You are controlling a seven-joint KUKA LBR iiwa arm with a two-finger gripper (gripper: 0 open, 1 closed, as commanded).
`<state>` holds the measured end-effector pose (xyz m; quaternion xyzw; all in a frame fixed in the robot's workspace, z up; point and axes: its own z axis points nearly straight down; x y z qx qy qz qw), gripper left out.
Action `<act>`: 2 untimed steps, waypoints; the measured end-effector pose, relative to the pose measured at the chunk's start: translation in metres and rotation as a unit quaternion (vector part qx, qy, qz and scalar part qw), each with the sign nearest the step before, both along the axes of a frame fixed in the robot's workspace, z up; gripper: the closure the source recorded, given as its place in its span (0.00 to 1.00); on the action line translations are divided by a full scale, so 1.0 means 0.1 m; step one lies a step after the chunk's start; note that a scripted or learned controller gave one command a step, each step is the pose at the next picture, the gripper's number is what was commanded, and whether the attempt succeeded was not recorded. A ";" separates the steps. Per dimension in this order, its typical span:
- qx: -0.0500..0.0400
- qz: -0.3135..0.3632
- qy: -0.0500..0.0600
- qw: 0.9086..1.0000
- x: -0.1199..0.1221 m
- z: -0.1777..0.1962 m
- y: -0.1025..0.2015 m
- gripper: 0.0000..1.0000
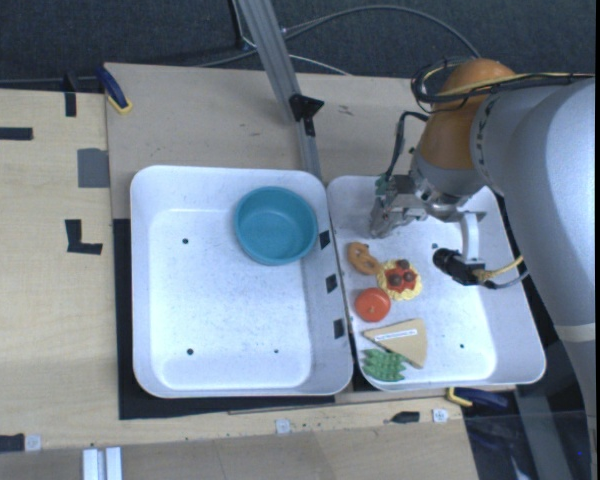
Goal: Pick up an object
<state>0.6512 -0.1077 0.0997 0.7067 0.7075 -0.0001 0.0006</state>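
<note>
Gripper [382, 224] is seen low over the right bin [500, 353], near its upper-left corner; fingers' state can't be told from this angle, nothing seen btwn them. Toy food is bunched along the bin's left side: pretzel [361, 258] just below gripper, then berry tart [401, 280], tomato [372, 304], sandwich wedge [405, 339], green veg [382, 365]. Blue bowl [275, 225] is sat in left bin [180, 358].

iiwa arm [545, 168]: bulky light-grey shell, orange band [458, 118] above wrist. Thin black cables loop over the orange section. Hand [382, 222] is small, dark grey metal. Black connector with a yellow cable [480, 268] below the wrist.
</note>
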 end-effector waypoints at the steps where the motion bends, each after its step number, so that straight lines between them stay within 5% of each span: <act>1: 0.000 0.000 -0.001 1.000 0.02 0.43 0.04 1.00; 2: 0.000 0.000 -0.001 1.000 0.09 0.88 0.10 1.00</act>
